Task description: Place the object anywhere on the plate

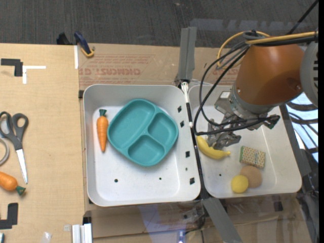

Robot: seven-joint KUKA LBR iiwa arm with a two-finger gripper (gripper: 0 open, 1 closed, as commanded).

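Hovering low over the right bin point(283, 184), my pincer point(221, 137) hangs just above the banana point(211, 149), which lies at about nine o'clock in that bin, close to the wall shared with the left bin point(96, 186). Whether my pincer is spread or closed I cannot tell; cables and the wrist block that part. Nothing shows as gripped, so I judge the banana rests on the bin floor.

I take the banana as the thing to move, since my pincer is right over it. Its curve runs roughly from ten o'clock to four o'clock, so a grip across the narrow middle looks the sensible choice.

At five o'clock from the banana sit a lemon point(240, 184) and a brown egg-like ball point(251, 175), touching each other, with a speckled sponge point(252, 157) just at twelve o'clock from them. They are apart from the banana, so they should not crowd the grip.

The teal plate point(143, 131) lies in the left bin, at nine o'clock from me, with a toy carrot point(102, 129) just beside its nine o'clock edge. The carry must cross the shared wall.
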